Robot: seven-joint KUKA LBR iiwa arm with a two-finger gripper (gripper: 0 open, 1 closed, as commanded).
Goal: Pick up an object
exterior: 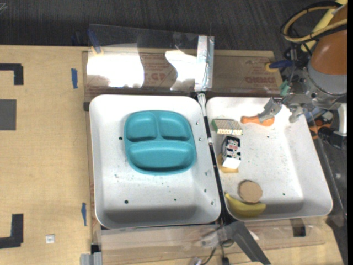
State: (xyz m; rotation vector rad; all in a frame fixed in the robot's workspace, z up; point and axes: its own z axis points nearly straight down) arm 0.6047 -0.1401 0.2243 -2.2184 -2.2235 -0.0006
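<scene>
My gripper hangs over the back of the right bin, its two grey fingers spread open with nothing between them. An orange carrot-shaped piece lies just left of the left finger, touching or nearly touching it. Along the bin's left wall lie a small printed box, a black-and-white packet and a yellow-and-white piece. A round brown disc and a yellow banana sit at the front left.
The left bin holds a teal divided plate. A clear plastic panel stands behind the bins. Cables hang beside the arm at the upper right.
</scene>
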